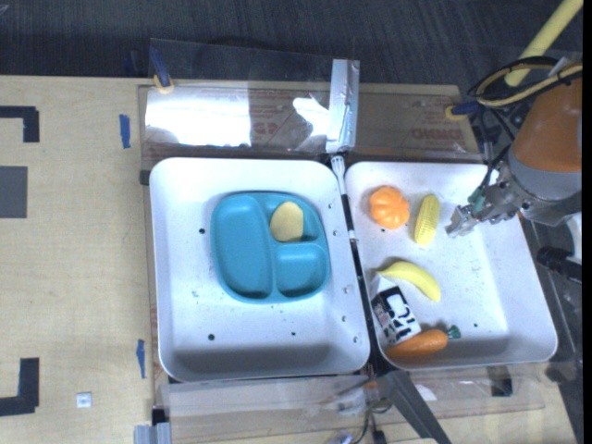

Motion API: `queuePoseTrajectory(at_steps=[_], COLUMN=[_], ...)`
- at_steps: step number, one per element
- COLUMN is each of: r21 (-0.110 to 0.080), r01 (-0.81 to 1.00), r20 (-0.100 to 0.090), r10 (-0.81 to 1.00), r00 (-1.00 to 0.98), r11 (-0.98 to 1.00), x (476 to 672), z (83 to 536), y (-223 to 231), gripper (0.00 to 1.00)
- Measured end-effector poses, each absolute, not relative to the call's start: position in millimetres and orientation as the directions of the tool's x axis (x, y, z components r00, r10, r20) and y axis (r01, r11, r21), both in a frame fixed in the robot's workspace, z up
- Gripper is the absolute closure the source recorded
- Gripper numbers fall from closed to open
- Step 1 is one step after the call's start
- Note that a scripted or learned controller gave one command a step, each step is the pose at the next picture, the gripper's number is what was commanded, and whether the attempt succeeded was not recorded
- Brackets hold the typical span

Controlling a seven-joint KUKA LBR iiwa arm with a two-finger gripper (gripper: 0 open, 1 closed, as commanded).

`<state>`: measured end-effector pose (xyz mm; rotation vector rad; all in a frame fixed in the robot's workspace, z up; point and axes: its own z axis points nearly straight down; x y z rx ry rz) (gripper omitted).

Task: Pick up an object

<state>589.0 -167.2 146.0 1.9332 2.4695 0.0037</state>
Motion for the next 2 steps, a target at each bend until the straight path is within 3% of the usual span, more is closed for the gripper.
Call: queuePoseTrajectory(at_steps=[1,2], r21=[0.002,0.002], r01=[0.971,0.98], r20=[-0.001,0.001], r10=[0.971,0.98], r00=[-0.24,-0.2], r11=[0.24,0.2], x=[588.2,635.7], z=[144.2,130.1], y=[-166.6,-134.8], gripper=[0.0,0.0])
